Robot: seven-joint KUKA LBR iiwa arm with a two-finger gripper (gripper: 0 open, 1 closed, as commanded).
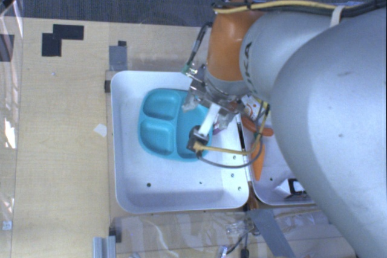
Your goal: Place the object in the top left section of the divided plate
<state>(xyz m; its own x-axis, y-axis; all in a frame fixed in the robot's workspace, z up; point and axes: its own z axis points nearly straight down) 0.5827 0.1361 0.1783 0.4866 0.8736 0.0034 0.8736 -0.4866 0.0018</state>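
A blue divided plate [158, 124] lies in the left white bin [130, 190], toward its upper middle. The sections that show on its left side hold nothing; its right part is hidden under the arm. My gripper [197, 101] hangs over the plate's upper right edge, below the orange wrist band. No object can be made out at the gripper. A long orange object [259, 160] lies in the right bin [272, 195], near the wall shared by the two bins.
The big grey arm covers most of the right bin. A small dark thing [296, 188] shows at that bin's lower part. Bare white floor lies in front of and left of the plate. Black markers [60, 39] sit on the bench at far left.
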